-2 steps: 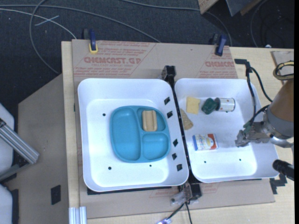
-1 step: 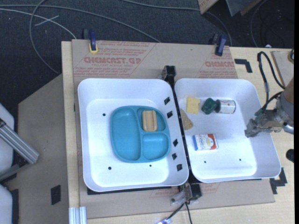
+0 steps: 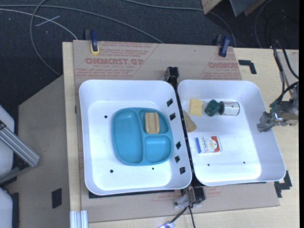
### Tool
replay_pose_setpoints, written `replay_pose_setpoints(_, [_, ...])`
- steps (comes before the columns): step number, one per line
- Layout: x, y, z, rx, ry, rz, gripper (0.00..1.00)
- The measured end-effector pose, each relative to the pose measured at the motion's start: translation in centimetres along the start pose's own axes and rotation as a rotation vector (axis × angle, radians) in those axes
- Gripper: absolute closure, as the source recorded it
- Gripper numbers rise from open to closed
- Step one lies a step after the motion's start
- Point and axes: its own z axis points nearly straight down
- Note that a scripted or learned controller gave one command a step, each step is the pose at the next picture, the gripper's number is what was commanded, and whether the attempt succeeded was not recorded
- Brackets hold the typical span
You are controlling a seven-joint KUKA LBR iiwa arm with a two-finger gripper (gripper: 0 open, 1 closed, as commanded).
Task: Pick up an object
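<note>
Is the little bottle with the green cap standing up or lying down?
Lying down. The small clear bottle with the dark green cap rests on its side in the right white bin, cap pointing at the yellow sponge block.

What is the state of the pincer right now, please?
Pincer: at the right rim of the right bin, holding nothing that can be seen; whether it is open or closed cannot be told.

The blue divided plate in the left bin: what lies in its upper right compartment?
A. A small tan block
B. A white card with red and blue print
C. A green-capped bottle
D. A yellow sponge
A: the blue divided plate in the left bin carries a small tan block in its upper right compartment, while the other items lie in the right bin.
</note>
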Motion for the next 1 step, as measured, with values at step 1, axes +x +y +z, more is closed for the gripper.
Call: replay_pose_setpoints(1, [5.63,-0.92,-0.50,0.009,0.007,-0.004,1.00])
